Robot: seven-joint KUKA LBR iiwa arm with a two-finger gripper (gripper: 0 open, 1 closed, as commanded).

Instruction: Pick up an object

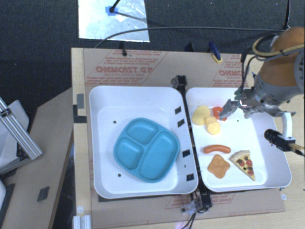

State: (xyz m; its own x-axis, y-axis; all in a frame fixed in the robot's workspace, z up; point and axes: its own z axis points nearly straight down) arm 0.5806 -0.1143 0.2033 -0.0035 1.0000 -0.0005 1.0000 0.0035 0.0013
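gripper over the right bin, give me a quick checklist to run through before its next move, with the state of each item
1. Gripper is over the right white bin, beside the food items: ok.
2. A target is near: the small red round piece lies just left of the fingertips: ok.
3. Nothing between the fingers: cannot tell.
4. Neighbours crowd the target: the pale yellow lumpy piece and the yellow corn-like piece sit close against it: not ok.
5. Other picks lie apart: the orange-red sausage, the brown toast slice and the pizza wedge: ok.
6. Blue three-compartment plastic tray sits in the left white bin, away from the arm: ok.
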